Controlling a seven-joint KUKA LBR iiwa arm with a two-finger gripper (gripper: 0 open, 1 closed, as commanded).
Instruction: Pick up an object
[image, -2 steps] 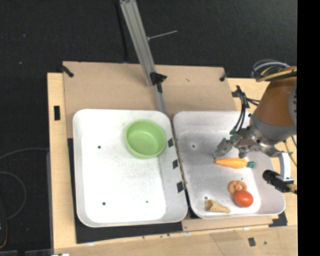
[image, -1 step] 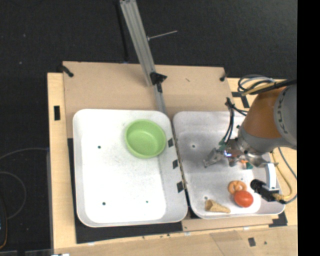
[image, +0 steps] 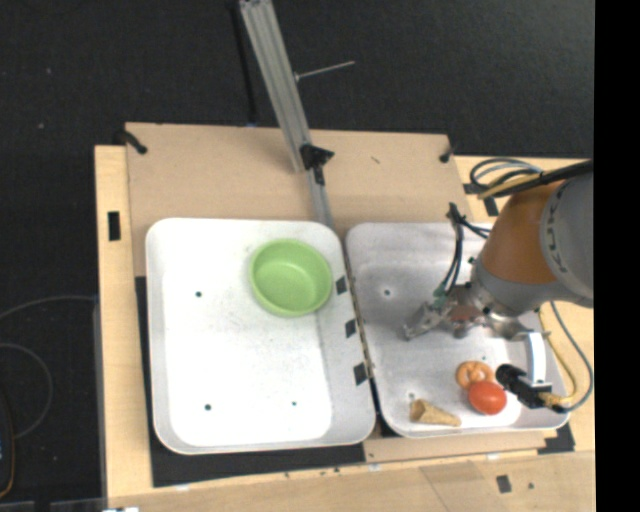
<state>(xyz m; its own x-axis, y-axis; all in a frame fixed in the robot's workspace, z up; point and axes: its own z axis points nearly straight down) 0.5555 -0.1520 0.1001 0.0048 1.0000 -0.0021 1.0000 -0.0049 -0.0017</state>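
Broadly, the left bin (image: 200, 400) holds a green bowl (image: 291, 278), while the right bin (image: 400, 250) has the arm (image: 525, 255) reaching in, its gripper (image: 425, 322) low over bare floor. Whether it is open or holding anything I cannot tell. The tomato (image: 488, 398), the orange piece (image: 472, 374) and the cone (image: 432, 412) lie apart toward the bin's near corner, so closing here would likely catch nothing.
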